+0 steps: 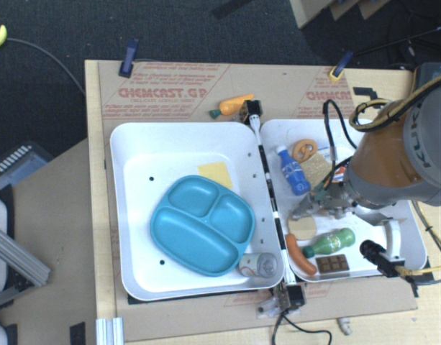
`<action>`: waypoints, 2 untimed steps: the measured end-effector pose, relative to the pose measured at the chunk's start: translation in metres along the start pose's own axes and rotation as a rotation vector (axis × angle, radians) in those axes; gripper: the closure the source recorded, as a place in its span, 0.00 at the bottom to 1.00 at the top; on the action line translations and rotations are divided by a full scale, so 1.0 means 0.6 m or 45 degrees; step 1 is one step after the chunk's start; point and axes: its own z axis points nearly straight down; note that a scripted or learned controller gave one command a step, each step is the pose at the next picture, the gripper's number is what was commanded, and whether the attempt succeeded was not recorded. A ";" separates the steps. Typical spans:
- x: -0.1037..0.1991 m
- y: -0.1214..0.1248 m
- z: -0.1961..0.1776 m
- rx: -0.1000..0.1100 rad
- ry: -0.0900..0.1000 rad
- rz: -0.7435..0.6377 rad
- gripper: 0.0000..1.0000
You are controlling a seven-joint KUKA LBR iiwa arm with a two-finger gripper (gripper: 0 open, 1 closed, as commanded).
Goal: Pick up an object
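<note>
My gripper [310, 208] hangs low over the middle of the right bin [416, 246], on the grey arm with its orange band [382, 157]. Just up and left of it lie a blue bottle [293, 171], a pretzel [304, 149] and a tan bread slice [318, 168]. Below it are a pale slice [303, 227], a green bottle [329, 242], a hot dog [299, 256] and a brown chocolate bar [332, 264]. Nothing shows held in the gripper.
The left bin [134, 164] holds a blue divided plate [201, 223], a yellow cheese slice [216, 173] and a small can [260, 265] by the shared wall. An orange toy [234, 106] lies on the bench behind the bins. Cables loop near the arm.
</note>
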 end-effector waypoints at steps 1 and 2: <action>0.006 -0.049 0.016 -0.001 -0.001 0.000 0.00; -0.094 0.068 0.016 -0.001 -0.005 0.001 0.00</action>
